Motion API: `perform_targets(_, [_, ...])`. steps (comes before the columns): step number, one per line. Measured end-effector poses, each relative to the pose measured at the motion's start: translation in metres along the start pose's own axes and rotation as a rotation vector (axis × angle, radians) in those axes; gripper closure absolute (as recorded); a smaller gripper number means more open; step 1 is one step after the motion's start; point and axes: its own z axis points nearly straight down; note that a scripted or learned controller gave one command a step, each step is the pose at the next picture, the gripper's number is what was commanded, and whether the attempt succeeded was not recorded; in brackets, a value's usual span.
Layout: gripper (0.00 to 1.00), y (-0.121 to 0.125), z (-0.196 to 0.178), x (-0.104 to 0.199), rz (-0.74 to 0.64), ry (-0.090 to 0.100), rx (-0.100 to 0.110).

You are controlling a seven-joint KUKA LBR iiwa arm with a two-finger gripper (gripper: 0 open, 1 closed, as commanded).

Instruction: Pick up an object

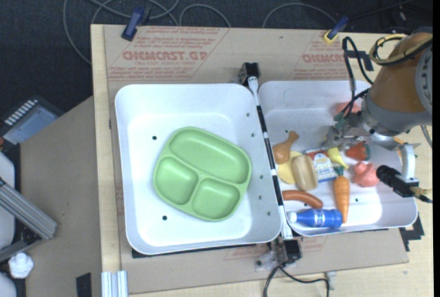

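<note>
A pale green three-compartment plastic plate lies in the left shallow white bin. In the right shallow white bin lie an orange toy carrot with a green top, a blue bottle with a white cap, a red sausage, a tan bread roll and a pink piece. The beige tabletop bears faded red lettering along its far edge. The grey arm with an orange band stands at the right edge.
</note>
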Motion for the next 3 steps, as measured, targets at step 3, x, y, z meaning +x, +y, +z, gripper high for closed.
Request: perform_targets(3, [1.0,-0.021,-0.086,0.141,-0.002,0.001,0.01])
